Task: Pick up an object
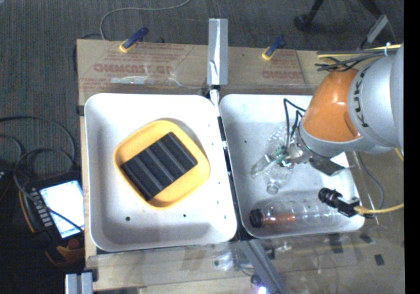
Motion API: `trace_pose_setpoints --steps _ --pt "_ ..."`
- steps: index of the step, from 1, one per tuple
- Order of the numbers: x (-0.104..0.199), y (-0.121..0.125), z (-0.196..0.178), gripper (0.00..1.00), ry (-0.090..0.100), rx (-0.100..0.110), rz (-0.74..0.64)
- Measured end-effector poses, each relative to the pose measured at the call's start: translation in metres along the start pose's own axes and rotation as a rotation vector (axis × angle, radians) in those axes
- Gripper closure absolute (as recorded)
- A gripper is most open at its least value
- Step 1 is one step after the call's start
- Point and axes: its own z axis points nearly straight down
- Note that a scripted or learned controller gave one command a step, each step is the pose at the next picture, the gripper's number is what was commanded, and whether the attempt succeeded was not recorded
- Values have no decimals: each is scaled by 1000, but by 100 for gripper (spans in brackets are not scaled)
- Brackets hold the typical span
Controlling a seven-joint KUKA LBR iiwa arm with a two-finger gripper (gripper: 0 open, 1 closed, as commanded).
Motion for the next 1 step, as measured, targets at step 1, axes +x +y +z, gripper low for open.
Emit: trace_pose_setpoints --steps 1 --pt "10 -16 0 0 -2 0 -16"
